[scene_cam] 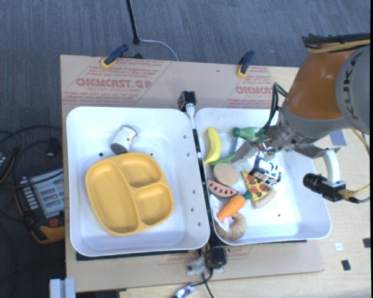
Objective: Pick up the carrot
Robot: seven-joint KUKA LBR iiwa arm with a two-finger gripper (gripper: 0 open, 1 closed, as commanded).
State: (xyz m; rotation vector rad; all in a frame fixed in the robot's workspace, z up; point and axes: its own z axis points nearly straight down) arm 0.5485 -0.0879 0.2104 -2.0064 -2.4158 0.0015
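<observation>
The carrot (230,206) lies in the right bin (311,225), toward its near left corner, orange with a green top pointing up and to the right. It is hemmed in closely: a watermelon slice (217,188) sits just to its left and farther back, a pizza slice (258,190) lies just to its right, and a pale, curled pretzel-like piece (234,227) touches it on the near side. Farther back in the same bin are a round beige piece (225,173), a banana (213,145) along the left wall, and something green (244,133) near the far edge. A small black-and-white patterned thing (267,172) rests just beyond the pizza.

The left bin (81,228) carries a yellow divided tray (129,193) and a small white-and-grey can (123,139) lying on its side at the far end. Both bins sit on a cardboard-covered surface (81,79) held by clamps (115,56) at the far edge.

The arm (326,85) comes in from the right, its orange band high above the right bin, wrist bent down and left. The pincer (256,149) hangs over the middle of that bin, beyond the pizza and well apart from the carrot. I cannot tell whether it is apart or together; the grey metal there blurs into the toys beneath it.
</observation>
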